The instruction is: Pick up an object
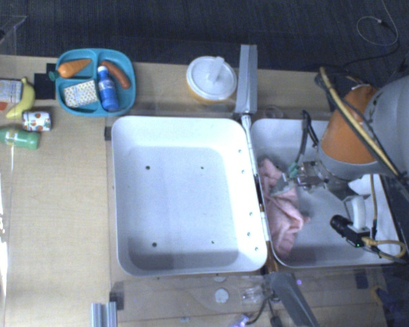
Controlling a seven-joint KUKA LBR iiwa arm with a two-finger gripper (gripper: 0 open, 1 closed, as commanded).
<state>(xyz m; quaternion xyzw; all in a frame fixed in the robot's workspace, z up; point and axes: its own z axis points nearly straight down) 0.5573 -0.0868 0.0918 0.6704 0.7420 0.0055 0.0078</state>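
A crumpled pink cloth (283, 206) lies along the left wall of the right bin (327, 254), running from near the bin's middle down toward its front corner. My gripper (298, 174) reaches in from the right and is low over the cloth's upper right edge, at or very near the fabric. The view is too small and cluttered there to tell whether any fabric is pinched. The grey arm with its orange band (347, 138) covers the right bin's far right part.
The left bin (123, 203) stands beside the right one, with a metal divider post (246, 80) behind them. Behind the bins stand a white lidded cup (211, 78) and a blue tray of toy food (95, 82). Small toys (17, 111) lie at far left.
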